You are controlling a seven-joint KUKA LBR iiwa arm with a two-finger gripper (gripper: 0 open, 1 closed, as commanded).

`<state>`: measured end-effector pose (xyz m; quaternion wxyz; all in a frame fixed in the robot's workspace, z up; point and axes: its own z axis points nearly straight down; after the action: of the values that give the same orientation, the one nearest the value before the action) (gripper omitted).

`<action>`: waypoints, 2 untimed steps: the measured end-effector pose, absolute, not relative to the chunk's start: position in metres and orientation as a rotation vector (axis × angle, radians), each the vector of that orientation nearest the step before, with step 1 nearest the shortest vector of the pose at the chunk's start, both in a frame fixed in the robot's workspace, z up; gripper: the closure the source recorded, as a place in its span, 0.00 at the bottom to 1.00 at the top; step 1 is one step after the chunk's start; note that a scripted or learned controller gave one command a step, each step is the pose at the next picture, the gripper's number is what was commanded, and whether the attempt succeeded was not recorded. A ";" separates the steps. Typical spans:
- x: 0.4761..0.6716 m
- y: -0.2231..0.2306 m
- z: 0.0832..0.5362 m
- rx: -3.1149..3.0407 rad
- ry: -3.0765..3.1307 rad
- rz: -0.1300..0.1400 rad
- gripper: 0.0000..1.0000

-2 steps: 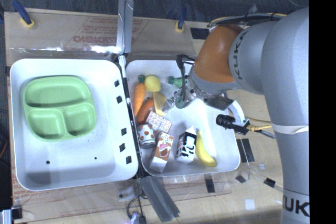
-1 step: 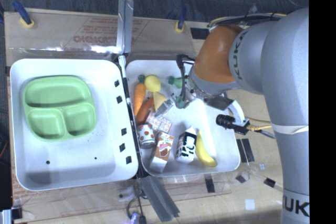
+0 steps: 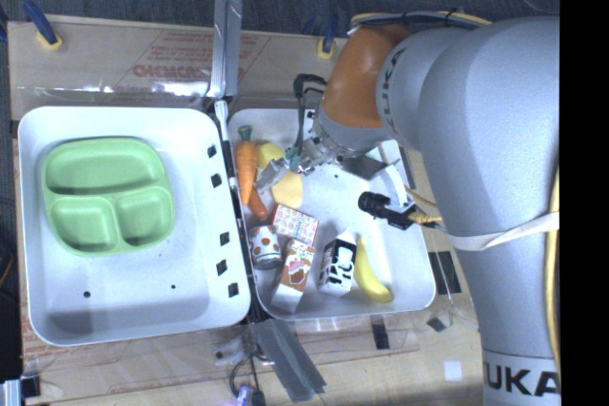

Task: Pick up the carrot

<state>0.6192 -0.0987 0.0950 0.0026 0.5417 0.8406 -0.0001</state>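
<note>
The orange carrot (image 3: pixel 247 176) lies lengthwise along the left wall of the right bin (image 3: pixel 414 295), near its far end. My gripper (image 3: pixel 283 166) hangs low over the bin just right of the carrot, between a small yellow fruit (image 3: pixel 270 152) and a pale yellow round piece (image 3: pixel 288 192). The grey wrist with its orange band (image 3: pixel 354 90) covers the gripper's upper part. Nothing of the carrot is lifted; it rests on the bin floor.
The right bin also holds a patterned box (image 3: pixel 296 225), a small can (image 3: pixel 266 245), a red-and-white carton (image 3: pixel 296 267), a black-and-white carton (image 3: pixel 338 266) and a banana (image 3: pixel 370 274). A green divided plate (image 3: pixel 107 195) sits in the left bin (image 3: pixel 143 309).
</note>
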 end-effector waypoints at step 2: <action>0.651 0.000 0.192 2.054 2.378 -0.001 1.00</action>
<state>0.6505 0.0003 0.1921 -0.0004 0.6537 0.7568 -0.0004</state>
